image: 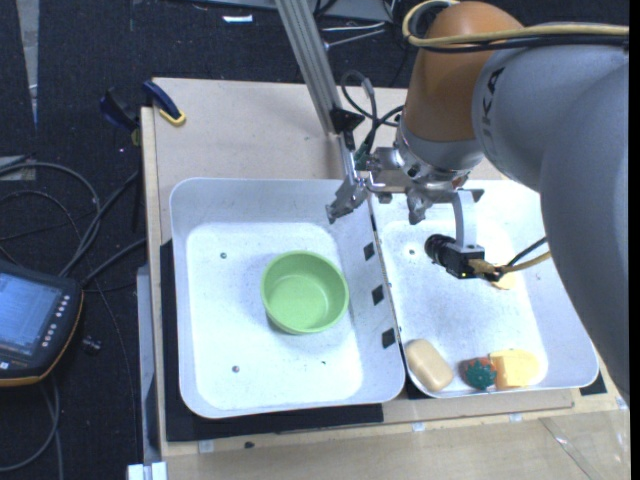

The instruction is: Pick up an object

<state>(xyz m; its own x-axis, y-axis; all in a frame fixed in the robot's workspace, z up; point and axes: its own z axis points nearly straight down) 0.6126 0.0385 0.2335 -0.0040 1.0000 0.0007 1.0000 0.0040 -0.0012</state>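
Pale wooden bench, two white bins side by side. Nearest, along the front wall of the right bin: tan oval lump, small teal thing, yellow block, in a row. Further back, green bowl upright in the middle of the left bin. Farthest, gripper hovering above the bins' shared far rim; open or closed, impossible to tell.

Bowl is seen light green | left bin and right bin are seen white, finely speckled | oval bar is seen tan | block is seen yellow | small ball is seen teal
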